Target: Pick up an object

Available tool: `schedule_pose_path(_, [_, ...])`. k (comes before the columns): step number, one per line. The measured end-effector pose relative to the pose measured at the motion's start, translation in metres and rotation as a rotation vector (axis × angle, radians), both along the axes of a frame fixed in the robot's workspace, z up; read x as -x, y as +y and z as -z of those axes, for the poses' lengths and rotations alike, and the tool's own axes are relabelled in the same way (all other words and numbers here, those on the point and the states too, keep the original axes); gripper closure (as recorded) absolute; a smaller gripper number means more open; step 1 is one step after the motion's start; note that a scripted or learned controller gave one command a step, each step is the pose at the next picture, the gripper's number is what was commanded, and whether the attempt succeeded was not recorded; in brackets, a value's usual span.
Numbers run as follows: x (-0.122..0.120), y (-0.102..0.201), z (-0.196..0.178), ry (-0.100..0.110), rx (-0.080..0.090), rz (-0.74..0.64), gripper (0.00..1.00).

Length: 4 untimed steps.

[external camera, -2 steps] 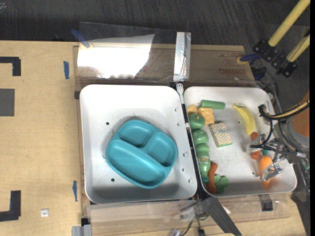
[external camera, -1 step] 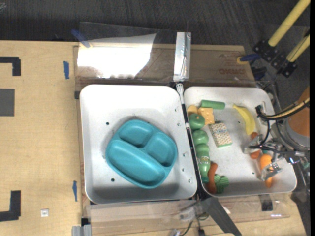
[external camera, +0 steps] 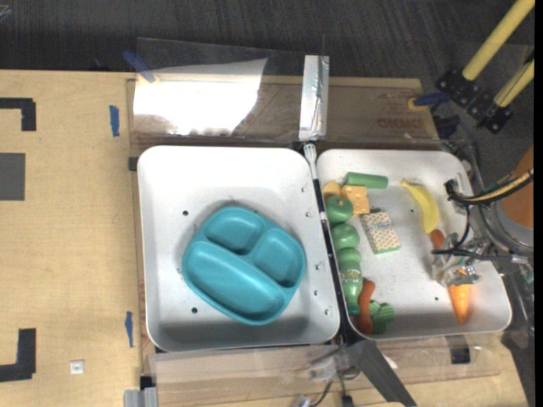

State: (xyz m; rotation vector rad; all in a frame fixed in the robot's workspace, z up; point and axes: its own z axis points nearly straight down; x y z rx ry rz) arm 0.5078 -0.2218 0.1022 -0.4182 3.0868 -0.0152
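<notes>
Orange toy carrot as the likeliest thing to pick: lying in the right bin near its front right corner, just below the gripper in the camera view, close to it or touching it, too cluttered with cables to say which

Gripper low over that corner of the bin, at the end of the grey arm reaching in from the right; open or closed: cannot tell. Nothing visibly held, carrot apparently resting on the bin floor

Just above the gripper, a small red piece, and further up from it a yellow banana. Well away from the gripper, across the bare middle of the bin: a speckled sponge, an orange block, a green cylinder, a row of green pea pods along the far wall, and a second carrot with green leaves in the front corner on that side

Farthest from the gripper, the left bin with a teal divided plate in it

Judged progress: early to middle. Approach to a target seemingly made, gripper down at the level of the things. Left to do: a firm grasp on the carrot or a neighbour, then a lift clear of the bin. No sign of a lift so far
</notes>
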Motion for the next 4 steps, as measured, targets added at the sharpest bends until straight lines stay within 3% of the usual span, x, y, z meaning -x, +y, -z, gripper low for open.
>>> schedule_pose_path(1, [0.0, 0.0, 0.001, 0.002, -0.001, 0.0, 0.0])
schedule_pose_path(2, [0.006, 0.0, 0.013, 0.015, -0.004, -0.048, 0.0])
schedule_pose_path(3, [0.017, -0.001, 0.013, 0.015, -0.001, -0.084, 0.0])
schedule_pose_path(4, [0.013, 0.0, 0.0, 0.003, 0.002, -0.086, 1.0])
